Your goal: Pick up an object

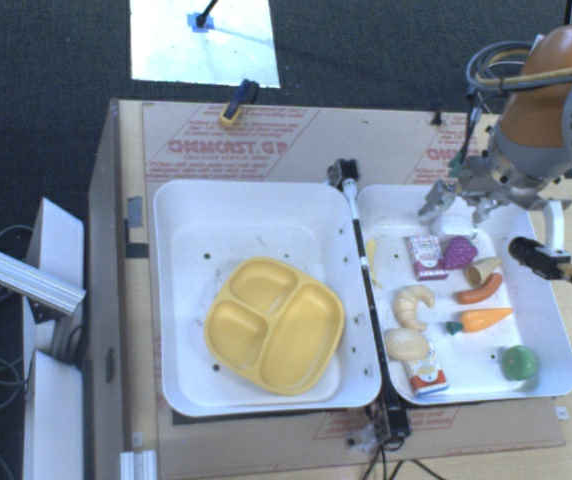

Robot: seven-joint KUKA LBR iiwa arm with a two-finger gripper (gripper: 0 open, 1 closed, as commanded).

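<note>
Purple grape bunch (459, 252) lies below the spread, empty hand (461, 206).

Red block lettering is running across the brown protective sheet (266, 138) that is covering the worktop (116, 268), along its far edge behind the left bin (166, 268). The largest word is reading "CHEMCAST GP", with smaller red lines above and below it that are too fine to make out. The same red printing is repeating toward the far right corner, partly hidden and not legible there. A small red-and-white packet (425, 256) in the right bin (556, 358) and a second one (426, 377) near that bin's front edge are carrying printing, but it is too small to read.
</note>
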